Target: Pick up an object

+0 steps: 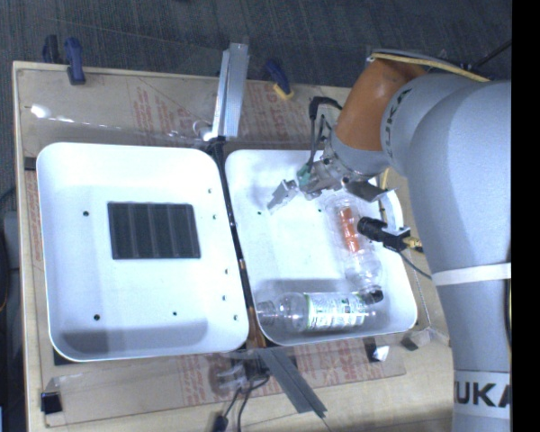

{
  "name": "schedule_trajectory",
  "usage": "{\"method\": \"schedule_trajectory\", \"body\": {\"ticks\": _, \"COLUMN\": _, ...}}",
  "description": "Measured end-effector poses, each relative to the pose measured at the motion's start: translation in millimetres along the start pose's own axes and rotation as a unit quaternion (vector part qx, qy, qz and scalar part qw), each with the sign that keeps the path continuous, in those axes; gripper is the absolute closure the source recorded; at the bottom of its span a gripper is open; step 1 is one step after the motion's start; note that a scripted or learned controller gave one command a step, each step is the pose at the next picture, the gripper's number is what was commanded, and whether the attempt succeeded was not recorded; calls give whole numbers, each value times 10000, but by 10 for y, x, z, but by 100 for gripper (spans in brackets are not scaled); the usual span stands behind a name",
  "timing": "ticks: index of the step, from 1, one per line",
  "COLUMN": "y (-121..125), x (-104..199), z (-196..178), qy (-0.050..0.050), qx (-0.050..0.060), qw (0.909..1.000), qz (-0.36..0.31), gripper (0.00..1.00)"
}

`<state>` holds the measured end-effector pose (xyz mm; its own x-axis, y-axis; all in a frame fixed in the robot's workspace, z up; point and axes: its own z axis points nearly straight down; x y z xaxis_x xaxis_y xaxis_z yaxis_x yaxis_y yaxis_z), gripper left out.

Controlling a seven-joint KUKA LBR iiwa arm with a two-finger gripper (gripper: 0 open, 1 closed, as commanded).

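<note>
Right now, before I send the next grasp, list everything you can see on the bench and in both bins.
left bin: 1, white, left half of the bench
dark panel: 1, dark grey, ribbed, flat on the left bin's floor
right bin: 1, white, right of the left bin
clear bottle with white label: 1, lying along the right bin's near wall
clear bottle with orange label: 1, lying by the right bin's right wall
blue clamps: at least 3, along the bench's far edge
metal bar: 1, grey, far edge, above the gap between the bins
arm: 1, grey with an orange band, from the right
gripper: 1, over the right bin's far part
</note>
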<state>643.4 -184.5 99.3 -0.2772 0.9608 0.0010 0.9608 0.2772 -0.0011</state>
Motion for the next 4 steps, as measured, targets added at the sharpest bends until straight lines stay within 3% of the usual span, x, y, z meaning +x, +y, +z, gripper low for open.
{"method": "schedule_trajectory", "body": {"ticks": 1, "y": -342, "x": -165, "z": -614, "qy": -13, "qx": -15, "qw": 10000, "qz": -9, "gripper": 0}}
{"method": "schedule_trajectory", "body": {"ticks": 2, "y": 123, "x": -75, "z": -437, "qy": -5, "qx": -1, "qw": 9999, "qz": 108, "gripper": 0}}
{"method": "schedule_trajectory", "body": {"ticks": 3, "y": 136, "x": -65, "z": -546, "qy": -10, "qx": -4, "qw": 10000, "qz": 72, "gripper": 100}}
{"method": "schedule_trajectory", "body": {"ticks": 4, "y": 137, "x": -63, "z": -546, "qy": -10, "qx": -3, "qw": 10000, "qz": 69, "gripper": 0}}
